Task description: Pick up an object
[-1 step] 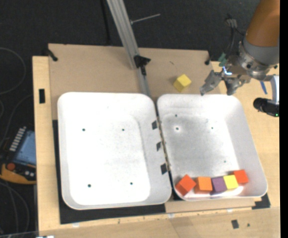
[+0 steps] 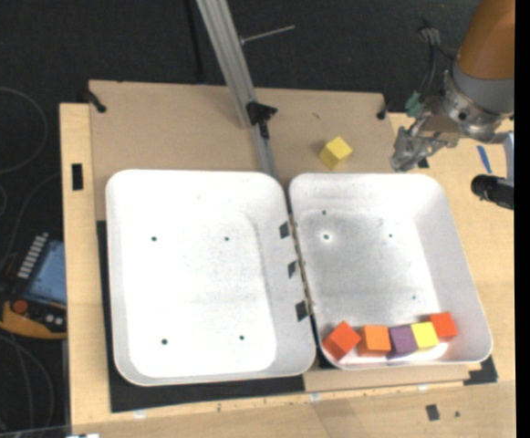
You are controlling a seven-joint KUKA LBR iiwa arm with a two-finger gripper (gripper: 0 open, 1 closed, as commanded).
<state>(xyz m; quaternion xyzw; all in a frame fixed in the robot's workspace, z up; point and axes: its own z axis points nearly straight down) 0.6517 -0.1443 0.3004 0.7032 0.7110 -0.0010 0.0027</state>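
Observation:
My gripper [image 2: 409,156] hangs at the upper right, over the far edge of the right bin [image 2: 383,245], with nothing visible between its fingers. Several small blocks line the right bin's near wall: an orange-red block [image 2: 342,338], an orange block [image 2: 375,338], a purple block [image 2: 401,338], a yellow block [image 2: 424,335] and a red block [image 2: 443,325]. A yellow cube [image 2: 336,151] lies on the bench behind the bins, to the left of the gripper.
The left bin [image 2: 196,272] sits beside the right one. A slanted metal rail [image 2: 233,57] rises from the back between the bins. Cables and a handheld pendant [image 2: 36,286] lie off the bench's left side.

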